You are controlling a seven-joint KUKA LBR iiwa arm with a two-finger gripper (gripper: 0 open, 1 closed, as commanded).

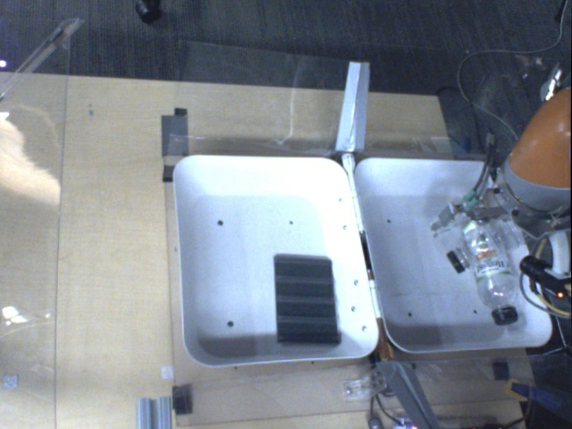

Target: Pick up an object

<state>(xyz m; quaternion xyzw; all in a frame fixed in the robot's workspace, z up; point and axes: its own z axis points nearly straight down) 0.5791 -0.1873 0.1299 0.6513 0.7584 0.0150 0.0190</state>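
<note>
A clear plastic bottle (490,266) with a black cap lies in the right bin (402,266), near its right side, with the cap pointing toward the front edge. My gripper (471,224) hangs over the bottle's rear end, below the orange band of the arm. The gripper's metal parts overlap the bottle's upper part, and I cannot make out whether they touch it. A black ribbed rectangular block (307,298) lies flat in the left bin (223,204), toward its front right.
The two bins meet at a ridge in the middle (362,248). A small dark piece (456,260) sits just left of the bottle. Cables hang at the far right (545,284). A clear panel stands on the bench at the left.
</note>
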